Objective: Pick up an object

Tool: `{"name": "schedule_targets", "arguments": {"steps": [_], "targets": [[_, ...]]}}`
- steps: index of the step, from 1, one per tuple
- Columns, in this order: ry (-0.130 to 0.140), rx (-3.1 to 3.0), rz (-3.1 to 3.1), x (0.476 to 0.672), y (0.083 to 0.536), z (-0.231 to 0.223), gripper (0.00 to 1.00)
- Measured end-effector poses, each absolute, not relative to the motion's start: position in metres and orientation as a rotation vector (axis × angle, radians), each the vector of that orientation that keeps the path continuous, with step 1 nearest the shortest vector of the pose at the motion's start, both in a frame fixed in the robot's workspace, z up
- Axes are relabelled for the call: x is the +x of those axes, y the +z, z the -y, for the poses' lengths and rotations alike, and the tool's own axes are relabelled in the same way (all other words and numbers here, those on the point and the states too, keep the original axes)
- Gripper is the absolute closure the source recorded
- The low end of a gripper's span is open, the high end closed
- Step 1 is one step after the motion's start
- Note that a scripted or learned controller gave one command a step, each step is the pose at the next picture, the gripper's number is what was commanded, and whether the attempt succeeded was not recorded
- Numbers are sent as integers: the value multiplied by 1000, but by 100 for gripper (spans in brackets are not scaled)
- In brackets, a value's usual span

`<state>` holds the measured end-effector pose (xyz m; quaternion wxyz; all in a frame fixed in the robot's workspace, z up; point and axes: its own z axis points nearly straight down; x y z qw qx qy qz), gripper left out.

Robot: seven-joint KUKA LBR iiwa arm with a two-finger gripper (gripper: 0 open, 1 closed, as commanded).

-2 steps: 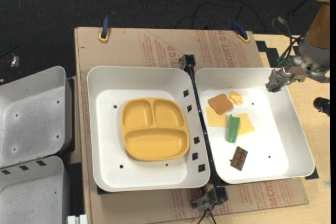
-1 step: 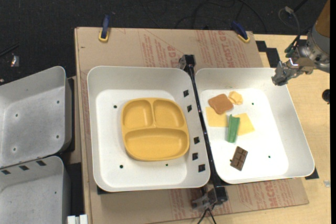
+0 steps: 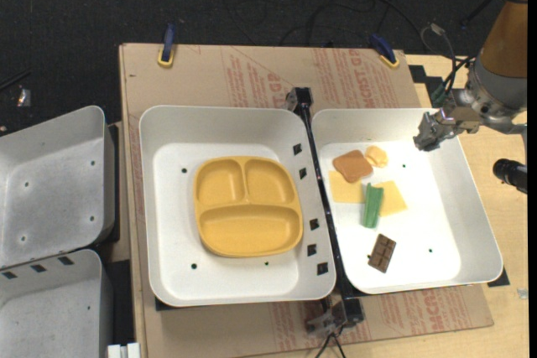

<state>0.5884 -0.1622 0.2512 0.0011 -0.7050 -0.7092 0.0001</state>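
Two-finger gripper [image 3: 428,137] poised over the far right corner of the right white bin [image 3: 470,222], small and dark at the end of the grey arm with orange band [image 3: 503,46] reaching in from the right and angled down toward the left. Cannot tell how the tool is set. Nothing seen clamped in it. Well apart from it, toward the far left part of the same bin, a cluster of toy food: reddish-brown rounded patty [image 3: 352,166] lying partly over a flat pale yellow square slice [image 3: 344,189], a small orange-yellow round piece [image 3: 377,155] just beside the patty on its right, a green stick-shaped piece [image 3: 371,205] lying across a second yellow slice [image 3: 393,199]. Nearer, alone on the bin floor, a small brown chocolate-like bar [image 3: 382,253]. In the left white bin [image 3: 159,205], a yellow plastic divided plate with three compartments [image 3: 249,206], roughly centred. Both bins side by side on a brown cardboard sheet [image 3: 218,75], touching along a black divider strip [image 3: 317,189].
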Motion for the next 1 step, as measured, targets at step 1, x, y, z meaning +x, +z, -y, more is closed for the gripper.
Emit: {"name": "schedule_targets", "arguments": {"steps": [1], "targets": [[1, -2211, 2227, 576, 237, 108, 100]]}}
